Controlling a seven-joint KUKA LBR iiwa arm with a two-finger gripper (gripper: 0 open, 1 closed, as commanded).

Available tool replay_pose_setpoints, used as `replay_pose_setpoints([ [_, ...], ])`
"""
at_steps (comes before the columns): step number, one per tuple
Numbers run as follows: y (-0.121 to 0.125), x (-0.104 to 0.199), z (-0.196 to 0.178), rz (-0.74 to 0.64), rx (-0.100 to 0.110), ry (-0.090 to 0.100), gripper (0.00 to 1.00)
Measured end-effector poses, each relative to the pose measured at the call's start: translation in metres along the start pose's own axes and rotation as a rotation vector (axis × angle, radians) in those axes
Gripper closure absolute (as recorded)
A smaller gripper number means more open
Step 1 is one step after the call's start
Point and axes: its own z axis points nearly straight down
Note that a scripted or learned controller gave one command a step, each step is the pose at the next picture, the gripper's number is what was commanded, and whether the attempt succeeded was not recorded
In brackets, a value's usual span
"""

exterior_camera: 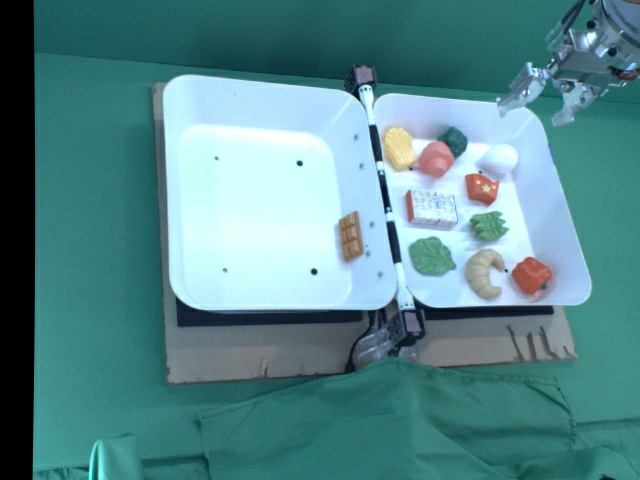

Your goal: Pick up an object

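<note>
My gripper (541,100) hangs open above the far right corner of the right bin (570,258), with nothing between its fingers. Several toy foods lie in that bin: a yellow corn piece (399,148), a pink piece (435,158), a dark green piece (454,140), a white egg (498,158), a red block (481,188), a white printed box (431,208), a small green leafy piece (488,226), a green leaf (431,256), a tan croissant (487,272) and a red-orange pepper (531,276). The egg lies nearest the gripper.
The left bin (200,108) holds a brown chocolate bar (350,236) near its right wall. A black-and-white divider rail (385,198) runs between the bins. Both bins sit on a cardboard sheet (250,363). Green cloth (400,418) bunches at the front.
</note>
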Motion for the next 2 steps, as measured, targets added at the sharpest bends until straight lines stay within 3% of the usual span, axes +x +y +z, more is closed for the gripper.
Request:
replay_pose_setpoints([
  [1, 0.002, -0.019, 0.102, 0.002, 0.007, 0.001, 0.00],
  [2, 0.000, -0.018, 0.186, -0.001, -0.007, -0.003, 0.00],
])
